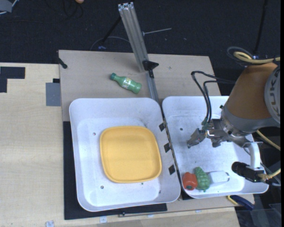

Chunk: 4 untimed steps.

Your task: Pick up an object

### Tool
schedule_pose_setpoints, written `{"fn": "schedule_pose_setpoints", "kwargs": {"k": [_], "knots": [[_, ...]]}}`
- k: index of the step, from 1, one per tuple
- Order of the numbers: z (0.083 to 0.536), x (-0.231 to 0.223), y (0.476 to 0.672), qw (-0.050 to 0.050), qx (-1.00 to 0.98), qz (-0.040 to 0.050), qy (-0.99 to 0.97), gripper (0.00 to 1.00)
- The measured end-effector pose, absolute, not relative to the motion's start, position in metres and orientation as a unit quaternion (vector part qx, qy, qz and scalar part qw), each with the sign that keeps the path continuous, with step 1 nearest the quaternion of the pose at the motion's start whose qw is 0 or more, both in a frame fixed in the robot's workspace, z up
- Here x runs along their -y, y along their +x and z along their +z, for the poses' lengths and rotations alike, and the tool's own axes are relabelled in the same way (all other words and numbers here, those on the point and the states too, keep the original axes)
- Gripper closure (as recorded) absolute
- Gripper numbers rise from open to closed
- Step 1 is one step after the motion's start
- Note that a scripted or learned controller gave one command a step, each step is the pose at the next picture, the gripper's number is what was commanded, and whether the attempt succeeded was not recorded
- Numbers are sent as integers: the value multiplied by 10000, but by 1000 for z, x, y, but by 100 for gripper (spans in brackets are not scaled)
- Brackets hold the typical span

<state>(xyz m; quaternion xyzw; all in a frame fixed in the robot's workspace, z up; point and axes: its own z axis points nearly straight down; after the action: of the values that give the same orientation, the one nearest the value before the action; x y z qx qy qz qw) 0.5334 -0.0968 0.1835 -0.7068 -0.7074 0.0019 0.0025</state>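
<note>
In the right bin, the gripper hangs over bare white floor near the middle, reaching in from three o'clock under the grey-and-orange arm. Whether it is parted or closed I cannot tell; nothing is seen in its grasp. The nearest things to take are a red toy and a green toy, touching one another against the bin's front wall, with a white piece just beside them at their three o'clock. From the gripper this cluster lies at about six o'clock, a little apart. The pair's long axis runs roughly nine to three, along the wall, so a grasp would likely want the jaws closing across it, from twelve to six; the wall close behind may crowd one side. The left bin holds a yellow plate, at the gripper's nine o'clock. A green bottle lies on the bench beyond the bins, toward eleven o'clock, well apart.
</note>
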Motion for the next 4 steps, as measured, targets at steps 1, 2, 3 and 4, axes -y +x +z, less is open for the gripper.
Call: {"fn": "schedule_pose_setpoints", "kwargs": {"k": [1,2,3,4], "knots": [[131,105,537,20,7071,18,-7071,0],[144,106,538,4,7062,4,-7080,100],[205,110,536,-19,7067,-14,-7075,100],[232,111,536,-8,7068,-6,-7074,100]]}}
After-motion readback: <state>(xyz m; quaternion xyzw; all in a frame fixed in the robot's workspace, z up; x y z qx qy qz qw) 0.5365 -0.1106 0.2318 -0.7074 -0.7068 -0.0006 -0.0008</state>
